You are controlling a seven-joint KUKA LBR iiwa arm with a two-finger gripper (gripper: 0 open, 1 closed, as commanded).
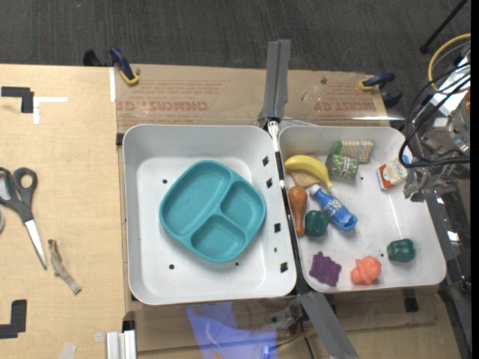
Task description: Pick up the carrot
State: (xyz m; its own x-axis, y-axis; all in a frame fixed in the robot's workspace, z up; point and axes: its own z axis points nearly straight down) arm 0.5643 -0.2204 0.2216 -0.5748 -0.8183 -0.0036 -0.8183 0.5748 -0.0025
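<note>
The carrot [298,206], a short orange-brown piece, lies upright along the left wall of the right bin [426,275]. It sits just below the banana [308,168] and touches a dark green item [316,224] on its right. My gripper [418,183] hangs at the right bin's right edge amid dark cables, far to the right of the carrot and apart from it. Nothing shows in its grasp.
The right bin also holds a blue bottle [334,208], a green can [344,166], a red-and-white packet [391,174], purple grapes [325,268], an orange toy [365,271] and a green pepper [400,250]. A teal divided plate [213,210] lies in the left bin [142,200]. Scissors [22,200] rest on the bench at the left.
</note>
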